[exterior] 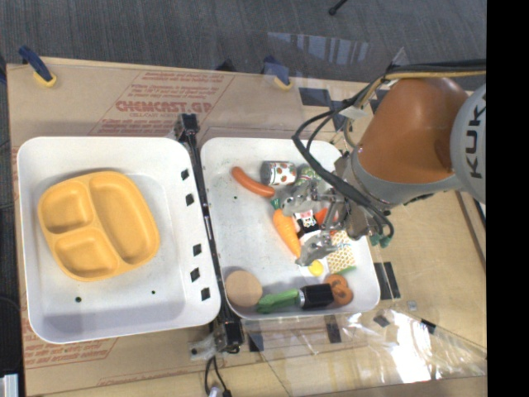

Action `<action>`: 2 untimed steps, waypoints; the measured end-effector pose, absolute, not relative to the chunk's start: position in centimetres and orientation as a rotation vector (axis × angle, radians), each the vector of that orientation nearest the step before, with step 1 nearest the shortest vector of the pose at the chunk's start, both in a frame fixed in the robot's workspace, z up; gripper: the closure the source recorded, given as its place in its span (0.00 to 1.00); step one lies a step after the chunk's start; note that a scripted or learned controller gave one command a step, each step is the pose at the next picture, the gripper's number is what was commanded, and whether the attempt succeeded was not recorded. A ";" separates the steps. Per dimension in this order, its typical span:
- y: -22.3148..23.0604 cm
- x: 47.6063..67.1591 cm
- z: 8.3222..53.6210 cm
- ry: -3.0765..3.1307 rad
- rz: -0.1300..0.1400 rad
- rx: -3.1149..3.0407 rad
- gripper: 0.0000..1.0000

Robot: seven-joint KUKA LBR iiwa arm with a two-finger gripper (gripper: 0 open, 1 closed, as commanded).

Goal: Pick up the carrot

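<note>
The small tapered orange carrot (287, 231) lies in the right-hand shallow white bin (216, 213), just beside the arm's jaws (318, 215); whether they are parted cannot be told. Crowded toys alongside, a sausage-like orange piece (250, 182) among them, could be seized instead. Beneath is a cardboard-covered worktop (124, 98), with grey carpet (165, 15) beyond.

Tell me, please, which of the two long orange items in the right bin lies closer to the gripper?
The carrot: it lies just left of the gripper, while the sausage is farther up-left.
</note>
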State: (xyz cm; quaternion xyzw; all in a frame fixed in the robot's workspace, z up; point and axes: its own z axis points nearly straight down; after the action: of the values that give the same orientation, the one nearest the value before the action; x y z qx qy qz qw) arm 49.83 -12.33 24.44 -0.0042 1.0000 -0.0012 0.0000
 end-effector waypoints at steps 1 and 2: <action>-14.0 52.9 9.8 3.156 0.005 0.063 0.00; -13.9 53.6 11.6 3.139 0.000 0.048 1.00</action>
State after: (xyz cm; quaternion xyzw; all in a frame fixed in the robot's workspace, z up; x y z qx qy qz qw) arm 53.55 -13.86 11.59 0.0153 0.9999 -0.0001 0.0009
